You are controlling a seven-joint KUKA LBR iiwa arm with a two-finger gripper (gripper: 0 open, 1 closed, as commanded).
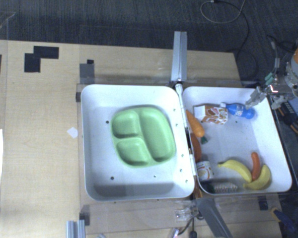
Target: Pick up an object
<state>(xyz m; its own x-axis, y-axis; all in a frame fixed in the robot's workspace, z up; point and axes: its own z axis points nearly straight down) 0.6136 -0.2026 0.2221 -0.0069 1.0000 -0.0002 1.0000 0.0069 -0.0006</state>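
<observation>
bins 2 (89,133); green tray 1 (143,135); bananas 2 (237,167); carrot 1 (194,125)

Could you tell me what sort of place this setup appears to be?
Probably a robotics lab bench for grasping trials: two white bins clamped on a wooden bench, toy food such as a banana and a carrot, and a loose cable on the floor.
</observation>
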